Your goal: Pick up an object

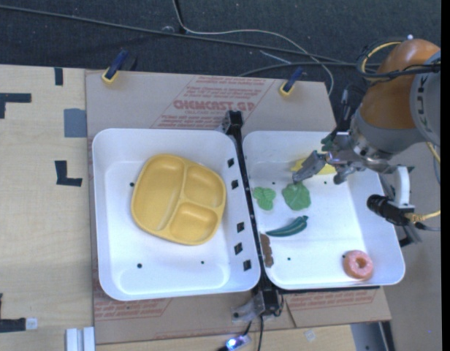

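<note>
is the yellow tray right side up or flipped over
Right side up: the yellow tray lies flat in the left bin, with its three sunken compartments and raised dividers facing the camera.

Yellow divided plate (179, 198), white bins (108, 218), pink doughnut (358, 265), dark green pepper (287, 227), light green leaves (296, 195)

Cardboard sheet (210, 104) under the bins: red printed lettering near its upper edge, upside down from this side, reading roughly "CHEMCAST GP"; smaller red lines beside it too small to make out
Same cardboard, lower edge (137, 306): faint red print between the bin and the sheet's edge, illegible
Wooden bench top (35, 167): black angular tape marks at the left, shapes only, no letters or numbers legible
</note>
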### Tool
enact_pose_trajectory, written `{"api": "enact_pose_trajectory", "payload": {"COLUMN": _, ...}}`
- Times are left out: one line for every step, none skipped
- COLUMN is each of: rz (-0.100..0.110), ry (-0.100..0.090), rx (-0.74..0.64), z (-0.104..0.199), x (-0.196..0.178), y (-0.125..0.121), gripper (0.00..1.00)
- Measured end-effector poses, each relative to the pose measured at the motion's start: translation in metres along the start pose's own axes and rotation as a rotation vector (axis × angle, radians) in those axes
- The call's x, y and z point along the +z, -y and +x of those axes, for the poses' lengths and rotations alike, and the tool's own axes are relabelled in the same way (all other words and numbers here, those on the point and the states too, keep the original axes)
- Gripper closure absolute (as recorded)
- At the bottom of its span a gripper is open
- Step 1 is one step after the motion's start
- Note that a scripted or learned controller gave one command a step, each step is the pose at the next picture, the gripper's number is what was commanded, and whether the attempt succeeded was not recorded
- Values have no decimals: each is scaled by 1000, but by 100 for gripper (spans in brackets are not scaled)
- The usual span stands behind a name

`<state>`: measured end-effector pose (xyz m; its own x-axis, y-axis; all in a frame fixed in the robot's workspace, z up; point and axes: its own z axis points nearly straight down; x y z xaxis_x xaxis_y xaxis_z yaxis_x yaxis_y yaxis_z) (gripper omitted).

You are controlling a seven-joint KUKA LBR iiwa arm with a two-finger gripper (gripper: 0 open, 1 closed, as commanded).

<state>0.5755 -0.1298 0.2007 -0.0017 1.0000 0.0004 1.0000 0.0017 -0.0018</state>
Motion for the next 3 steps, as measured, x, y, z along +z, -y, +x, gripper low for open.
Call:
{"api": "enact_pose_trajectory", "payload": {"rz": 3, "ry": 0, "rx": 0, "z": 9, "x": 59, "y": -2, "gripper": 0}}
{"api": "enact_pose_trajectory", "payload": {"rz": 3, "ry": 1, "rx": 0, "z": 10, "x": 113, "y": -1, "gripper": 0}}
{"api": "enact_pose_trajectory", "payload": {"rz": 1, "ry": 1, "rx": -1, "z": 10, "x": 100, "y": -2, "gripper": 100}}
